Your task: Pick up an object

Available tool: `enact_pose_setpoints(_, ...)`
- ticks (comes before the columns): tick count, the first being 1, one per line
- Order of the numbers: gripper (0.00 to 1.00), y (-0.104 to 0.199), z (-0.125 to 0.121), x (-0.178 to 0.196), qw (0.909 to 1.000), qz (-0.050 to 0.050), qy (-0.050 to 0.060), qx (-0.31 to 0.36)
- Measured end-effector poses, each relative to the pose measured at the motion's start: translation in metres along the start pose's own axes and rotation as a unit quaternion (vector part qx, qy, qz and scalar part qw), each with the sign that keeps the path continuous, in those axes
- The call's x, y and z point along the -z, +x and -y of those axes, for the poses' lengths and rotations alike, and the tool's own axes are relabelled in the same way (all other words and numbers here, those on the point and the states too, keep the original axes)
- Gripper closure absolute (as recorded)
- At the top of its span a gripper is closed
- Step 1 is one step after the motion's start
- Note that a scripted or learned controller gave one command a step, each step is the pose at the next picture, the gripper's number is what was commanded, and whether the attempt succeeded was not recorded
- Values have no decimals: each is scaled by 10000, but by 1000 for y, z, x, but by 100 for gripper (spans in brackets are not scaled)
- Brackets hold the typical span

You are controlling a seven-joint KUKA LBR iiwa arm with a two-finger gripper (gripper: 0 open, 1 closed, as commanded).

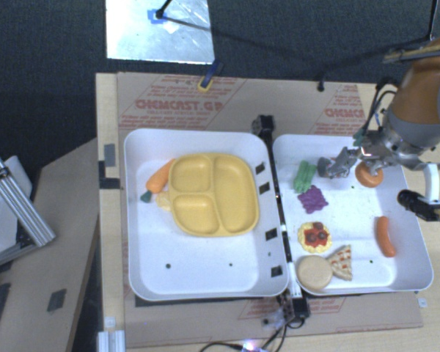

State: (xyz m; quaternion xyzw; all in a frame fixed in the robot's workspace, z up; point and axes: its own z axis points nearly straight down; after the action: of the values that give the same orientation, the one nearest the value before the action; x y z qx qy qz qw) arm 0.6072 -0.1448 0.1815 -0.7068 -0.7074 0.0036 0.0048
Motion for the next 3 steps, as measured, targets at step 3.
enact_pose_setpoints(3, 0, 5, -1, -94, 10000, 6, -54, 9)
